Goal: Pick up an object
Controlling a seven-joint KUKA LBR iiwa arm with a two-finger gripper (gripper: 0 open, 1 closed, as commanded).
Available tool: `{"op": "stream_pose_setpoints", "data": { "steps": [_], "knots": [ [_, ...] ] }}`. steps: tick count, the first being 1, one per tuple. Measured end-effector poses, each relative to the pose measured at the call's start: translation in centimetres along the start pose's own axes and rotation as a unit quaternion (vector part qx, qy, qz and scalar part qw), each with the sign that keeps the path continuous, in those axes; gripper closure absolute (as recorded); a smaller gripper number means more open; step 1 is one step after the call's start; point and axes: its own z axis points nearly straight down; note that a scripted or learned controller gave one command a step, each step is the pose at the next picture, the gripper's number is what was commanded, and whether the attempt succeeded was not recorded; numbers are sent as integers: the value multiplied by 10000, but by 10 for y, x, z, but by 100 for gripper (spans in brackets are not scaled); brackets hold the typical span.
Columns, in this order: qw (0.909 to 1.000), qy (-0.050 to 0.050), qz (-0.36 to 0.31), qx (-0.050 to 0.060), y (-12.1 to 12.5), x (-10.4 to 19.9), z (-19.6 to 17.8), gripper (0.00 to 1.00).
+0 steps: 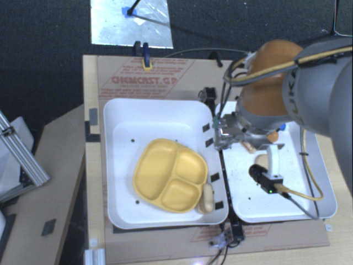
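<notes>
Beige object (206, 199) beside yellow plate (168, 173) in left bin (118, 120): hovering gripper (226, 137) at inner edge of right bin (309, 203), probably for approach; unable to tell gripper spread.

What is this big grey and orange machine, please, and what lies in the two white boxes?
It is a robot arm, reaching in from the right. Its gripper, the part that grasps, hangs over the border between the two bins. One fixed camera looks down on them at a slant. In the left bin lie a yellow plate with three compartments and a small beige object beside its lower right edge. The arm hides much of the right bin. Whether the gripper holds anything cannot be seen.
</notes>
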Motion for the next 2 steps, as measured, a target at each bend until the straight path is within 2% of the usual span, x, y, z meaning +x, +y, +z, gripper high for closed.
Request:
{"op": "stream_pose_setpoints", "data": {
  "steps": [1,2],
  "knots": [
    [10000,-2,-1,-1,-12,48,-13,100],
    [10000,-9,30,1,-12,45,-13,0]
  ]
}}
